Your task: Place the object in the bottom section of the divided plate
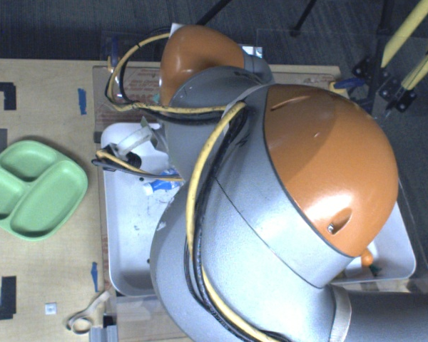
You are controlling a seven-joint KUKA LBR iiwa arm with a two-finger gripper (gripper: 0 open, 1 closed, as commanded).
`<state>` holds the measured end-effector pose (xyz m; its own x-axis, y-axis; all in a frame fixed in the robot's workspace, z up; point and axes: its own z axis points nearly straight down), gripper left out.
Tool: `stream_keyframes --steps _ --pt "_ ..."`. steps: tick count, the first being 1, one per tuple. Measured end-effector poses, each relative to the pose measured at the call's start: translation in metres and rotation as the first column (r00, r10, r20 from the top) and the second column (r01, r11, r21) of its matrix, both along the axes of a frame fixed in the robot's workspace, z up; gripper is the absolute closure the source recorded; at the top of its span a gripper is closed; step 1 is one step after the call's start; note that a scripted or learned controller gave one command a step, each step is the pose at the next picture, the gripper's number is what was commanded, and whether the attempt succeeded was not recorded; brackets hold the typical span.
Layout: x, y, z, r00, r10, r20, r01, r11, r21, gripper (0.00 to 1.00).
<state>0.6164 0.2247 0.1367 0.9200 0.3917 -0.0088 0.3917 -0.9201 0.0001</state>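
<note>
The grey-and-orange arm (pixel 285 212) looms over the white bin (pixel 128 262), covering most of it. Whether its pincer is wide or narrow cannot be told. The green divided plate (pixel 34 188) rests near the bench's (pixel 50 84) left edge, beside the bin.

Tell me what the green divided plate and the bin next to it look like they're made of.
The green divided plate looks like moulded plastic: even pale colour, soft rounded ridges, dull sheen. The white bin is probably plastic or coated metal; its smooth, scuffed wall leaves that open.
</note>
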Motion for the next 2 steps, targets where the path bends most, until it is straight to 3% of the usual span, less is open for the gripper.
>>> stream_keyframes --steps 1,2 --pt "0.041 0.001 0.091 0.964 0.266 0.0 -0.266 0.964 0.002 1.0" --pt "-0.051 0.0 0.1 0.939 0.345 -0.001 -0.345 0.939 0.003 1.0"
